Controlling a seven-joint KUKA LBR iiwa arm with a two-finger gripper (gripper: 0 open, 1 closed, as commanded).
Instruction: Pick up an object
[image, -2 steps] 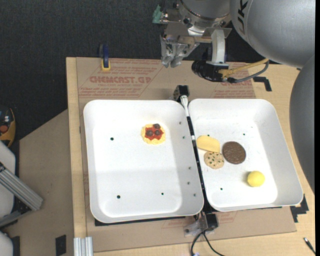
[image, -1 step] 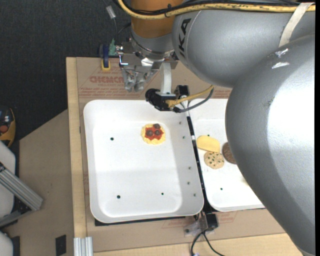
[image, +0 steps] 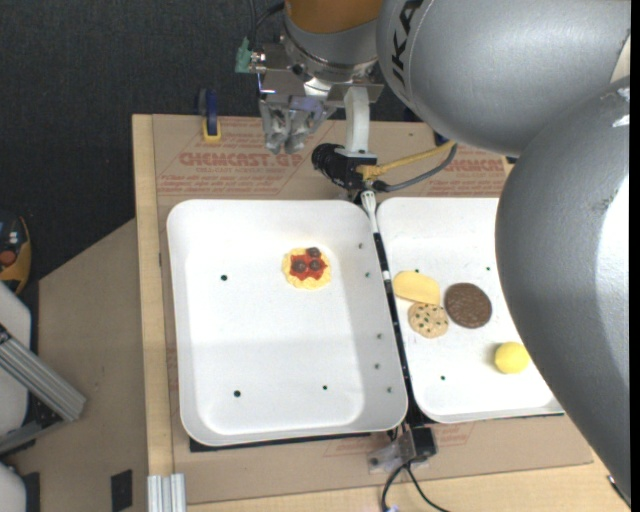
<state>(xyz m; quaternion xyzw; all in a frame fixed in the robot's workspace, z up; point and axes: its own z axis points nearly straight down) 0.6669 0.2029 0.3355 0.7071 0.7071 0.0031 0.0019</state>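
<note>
A small round tart (image: 308, 267) with red and dark berries lies in the left bin (image: 200, 330), towards its back middle. In the right bin (image: 480, 400) lie a yellow wedge (image: 416, 287), a chocolate-chip cookie (image: 428, 320), a dark brown round cookie (image: 468, 305) and a yellow lemon-like ball (image: 511, 357). My gripper (image: 288, 128) hangs high above the bench behind the left bin's back edge, with nothing between its fingers as far as I can see.
The big grey arm covers the right bin's far right side. A blue and yellow clamp (image: 210, 113) sits on the cardboard at the back left. A metal frame (image: 35, 375) stands off the bench at the left.
</note>
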